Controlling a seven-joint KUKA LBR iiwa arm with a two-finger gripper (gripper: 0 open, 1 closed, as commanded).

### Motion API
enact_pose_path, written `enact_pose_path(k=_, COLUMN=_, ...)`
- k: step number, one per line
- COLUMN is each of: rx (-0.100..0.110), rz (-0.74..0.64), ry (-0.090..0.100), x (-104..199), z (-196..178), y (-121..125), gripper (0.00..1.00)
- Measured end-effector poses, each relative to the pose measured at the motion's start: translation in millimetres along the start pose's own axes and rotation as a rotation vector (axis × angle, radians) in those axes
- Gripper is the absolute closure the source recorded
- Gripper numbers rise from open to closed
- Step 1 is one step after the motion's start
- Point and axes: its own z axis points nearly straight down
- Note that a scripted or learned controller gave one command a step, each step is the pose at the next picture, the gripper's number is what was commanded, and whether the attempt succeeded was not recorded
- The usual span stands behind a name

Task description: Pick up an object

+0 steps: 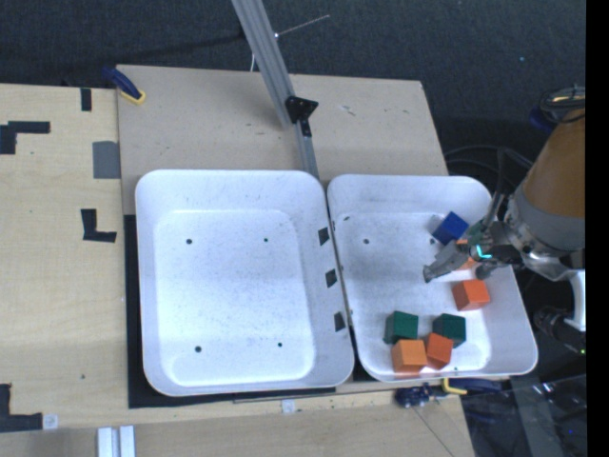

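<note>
The gripper (455, 267) hangs low in the right bin (381, 198) with its fingers (440, 270) spread apart and holding nothing, between a blue block (450, 227) and an orange block (471, 295) by the right edge, while the left bin (228, 184) has lots of open room.

Far to the gripper's side across the divide lies the left white bin (152, 284), its floor marked with small dark dots. Both bins rest on a pale wooden tabletop (381, 122). A grey metal pole (271, 50) slants up and away beyond the gripper, ending in a black clamp (301, 109). Farther off, black tape marks (90, 225) and a blue-and-yellow clip (125, 84) sit.
</note>
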Motion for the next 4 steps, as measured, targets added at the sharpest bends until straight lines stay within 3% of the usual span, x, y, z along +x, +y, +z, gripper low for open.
enact_pose_path(k=2, rx=0.006, rz=0.002, ry=0.000, x=-14, z=118, y=4, gripper=0.00)
enact_pose_path(k=3, rx=0.002, rz=0.002, ry=-0.001, x=-13, z=150, y=4, gripper=0.00)
enact_pose_path(k=4, rx=0.002, rz=0.000, ry=0.001, x=-12, z=139, y=4, gripper=1.00)
